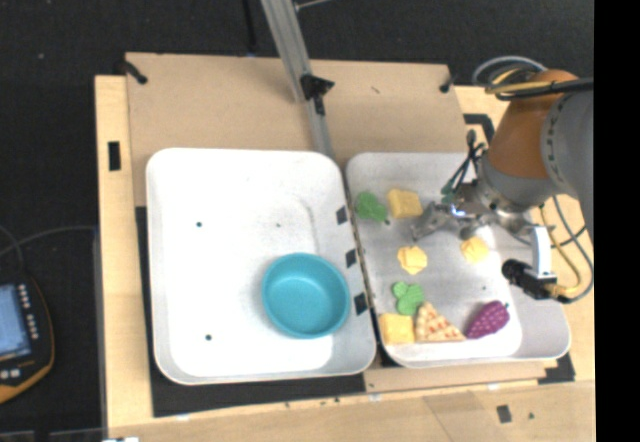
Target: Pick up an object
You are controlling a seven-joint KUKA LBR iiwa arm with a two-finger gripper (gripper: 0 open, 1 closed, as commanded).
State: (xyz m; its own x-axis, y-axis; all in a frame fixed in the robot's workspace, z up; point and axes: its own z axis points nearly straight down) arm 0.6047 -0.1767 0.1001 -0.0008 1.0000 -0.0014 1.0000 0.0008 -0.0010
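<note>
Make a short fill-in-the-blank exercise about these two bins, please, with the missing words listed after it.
1. The round blue plastic bowl lies in the ___ white bin.
2. The purple toy grape bunch lies in the ___ white bin.
3. The triangular toy pizza slice touches the square ___ block.
4. The tool hovers over the ___ bin.

Missing words: left; right; yellow; right

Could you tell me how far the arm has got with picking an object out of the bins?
Done: the gripper is down inside the right bin, among the toy foods. In hand: nothing shows between its fingers; it sits between the yellow block and the small yellow piece. Left: the grasp and lift. The purple grapes, pizza slice and blue bowl in the left bin lie untouched.
</note>
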